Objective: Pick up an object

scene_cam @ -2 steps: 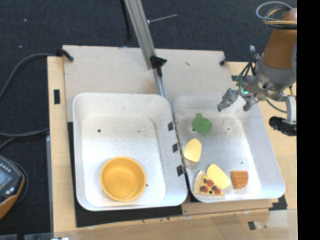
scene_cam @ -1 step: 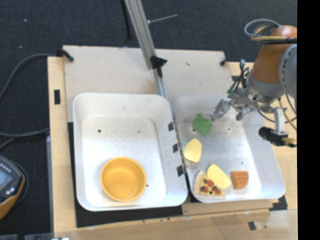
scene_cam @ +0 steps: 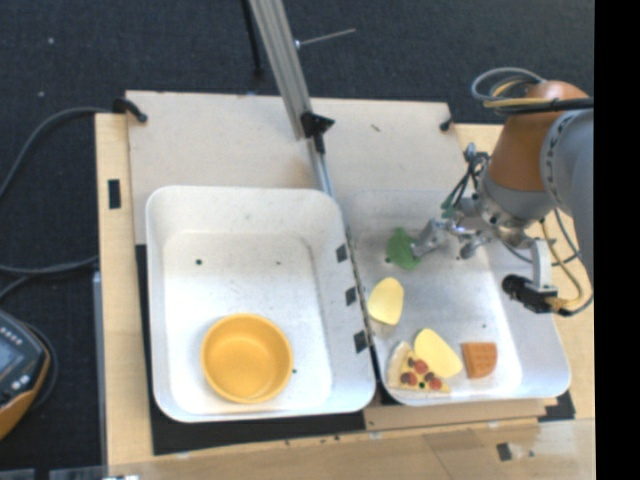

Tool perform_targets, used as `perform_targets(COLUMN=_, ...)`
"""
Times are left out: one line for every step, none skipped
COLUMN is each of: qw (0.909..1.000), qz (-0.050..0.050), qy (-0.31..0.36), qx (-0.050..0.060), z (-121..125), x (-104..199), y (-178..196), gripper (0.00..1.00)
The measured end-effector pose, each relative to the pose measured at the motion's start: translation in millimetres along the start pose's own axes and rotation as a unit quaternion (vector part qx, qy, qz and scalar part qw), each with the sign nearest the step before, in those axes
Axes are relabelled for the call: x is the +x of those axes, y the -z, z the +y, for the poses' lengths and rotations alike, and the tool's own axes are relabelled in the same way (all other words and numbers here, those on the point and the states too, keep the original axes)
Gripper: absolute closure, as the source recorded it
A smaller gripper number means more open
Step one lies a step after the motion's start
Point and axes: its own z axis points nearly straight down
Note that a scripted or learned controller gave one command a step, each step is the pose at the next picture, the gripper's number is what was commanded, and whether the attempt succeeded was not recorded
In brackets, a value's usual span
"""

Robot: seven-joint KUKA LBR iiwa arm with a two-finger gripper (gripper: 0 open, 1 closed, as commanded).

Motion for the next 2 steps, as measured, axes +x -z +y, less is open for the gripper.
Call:
perform_targets(qw=1.0, qz=-0.001, qy=-0.001, qx=-0.001, z=0.1, x=-1.2, y=-21.8, gripper=0.0)
perform_targets(qw=1.0, qz=-0.001, qy=-0.002, qx=-0.004, z=1.4, x=-2.1, y=-9.0, gripper=1.0)
